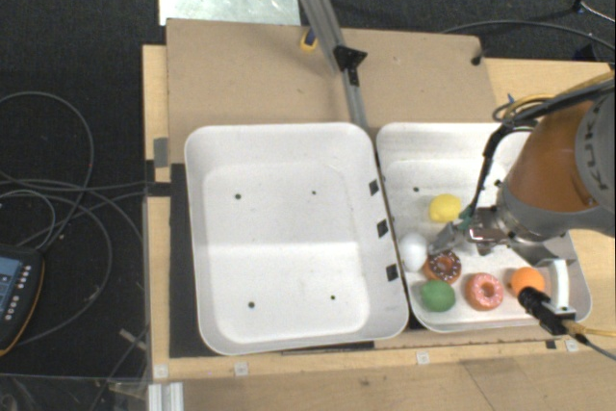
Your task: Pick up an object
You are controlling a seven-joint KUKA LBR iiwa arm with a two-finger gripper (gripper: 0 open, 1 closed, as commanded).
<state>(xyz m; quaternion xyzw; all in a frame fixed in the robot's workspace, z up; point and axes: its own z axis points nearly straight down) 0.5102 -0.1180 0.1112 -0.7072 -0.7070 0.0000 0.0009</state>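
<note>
Right bin [404,149] crowded near front rim; pincer [450,241] above brown donut [444,266], grip state unclear.

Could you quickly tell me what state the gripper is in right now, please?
Gripper: low in the right bin, just above the chocolate donut; open or shut cannot be told, and nothing is seen held.
</note>
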